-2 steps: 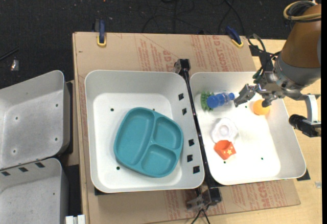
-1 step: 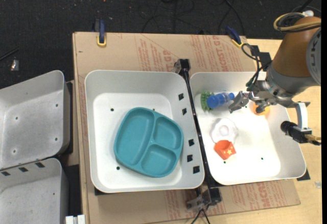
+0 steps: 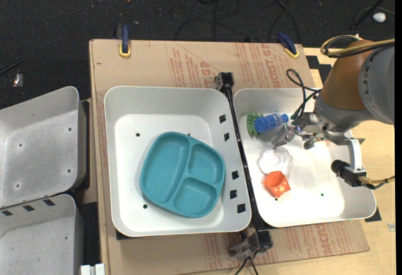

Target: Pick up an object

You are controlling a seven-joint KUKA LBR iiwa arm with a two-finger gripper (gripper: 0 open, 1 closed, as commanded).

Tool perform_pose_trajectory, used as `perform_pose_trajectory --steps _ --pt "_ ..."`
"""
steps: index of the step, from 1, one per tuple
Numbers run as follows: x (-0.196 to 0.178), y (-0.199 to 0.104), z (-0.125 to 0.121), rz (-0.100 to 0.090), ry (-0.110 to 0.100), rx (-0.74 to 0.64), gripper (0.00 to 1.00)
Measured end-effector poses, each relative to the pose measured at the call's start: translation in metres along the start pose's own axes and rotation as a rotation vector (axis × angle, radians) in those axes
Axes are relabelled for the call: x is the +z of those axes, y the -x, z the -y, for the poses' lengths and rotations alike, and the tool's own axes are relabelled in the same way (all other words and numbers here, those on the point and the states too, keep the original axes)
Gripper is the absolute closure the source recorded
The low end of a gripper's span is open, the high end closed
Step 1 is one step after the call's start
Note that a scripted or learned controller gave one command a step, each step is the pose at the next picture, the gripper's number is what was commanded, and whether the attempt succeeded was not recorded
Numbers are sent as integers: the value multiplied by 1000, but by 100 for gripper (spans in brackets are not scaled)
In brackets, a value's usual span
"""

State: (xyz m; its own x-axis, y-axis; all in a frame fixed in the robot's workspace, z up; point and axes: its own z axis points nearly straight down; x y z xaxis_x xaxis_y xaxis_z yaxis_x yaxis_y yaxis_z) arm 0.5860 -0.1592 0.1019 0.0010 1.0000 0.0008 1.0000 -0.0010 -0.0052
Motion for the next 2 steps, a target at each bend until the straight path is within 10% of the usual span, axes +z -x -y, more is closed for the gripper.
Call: perform_pose_trajectory --steps 1,2 --pt "10 0 0 1 5 0 0" --pt "-1 -1 -1 1 8 -1 100"
